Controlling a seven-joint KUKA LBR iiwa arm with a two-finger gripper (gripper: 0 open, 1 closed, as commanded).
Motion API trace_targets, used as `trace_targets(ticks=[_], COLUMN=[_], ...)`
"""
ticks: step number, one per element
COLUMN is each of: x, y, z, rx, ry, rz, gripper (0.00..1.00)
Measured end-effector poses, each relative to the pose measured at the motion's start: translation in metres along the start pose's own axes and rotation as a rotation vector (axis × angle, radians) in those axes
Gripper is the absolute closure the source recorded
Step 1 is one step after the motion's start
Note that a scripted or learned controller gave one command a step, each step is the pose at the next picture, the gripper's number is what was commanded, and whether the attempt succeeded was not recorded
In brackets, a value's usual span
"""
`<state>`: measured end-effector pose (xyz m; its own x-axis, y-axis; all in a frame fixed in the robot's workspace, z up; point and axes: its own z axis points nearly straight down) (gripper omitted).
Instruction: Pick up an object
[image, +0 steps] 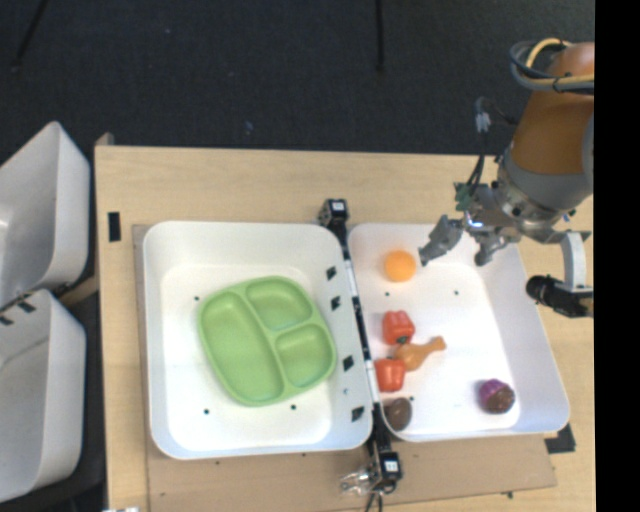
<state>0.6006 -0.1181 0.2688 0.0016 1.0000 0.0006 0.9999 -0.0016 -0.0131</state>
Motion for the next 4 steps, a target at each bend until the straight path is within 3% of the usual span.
trace_targets(ticks=[1,4], x=[0.0,-0.011], y=[0.002,-0.005], z=[-0.006,0.171], rx=[-0.011,-0.005], ry=[-0.001,-0.001], rz=[-0.002,0.0], gripper=[0.0,0.0])
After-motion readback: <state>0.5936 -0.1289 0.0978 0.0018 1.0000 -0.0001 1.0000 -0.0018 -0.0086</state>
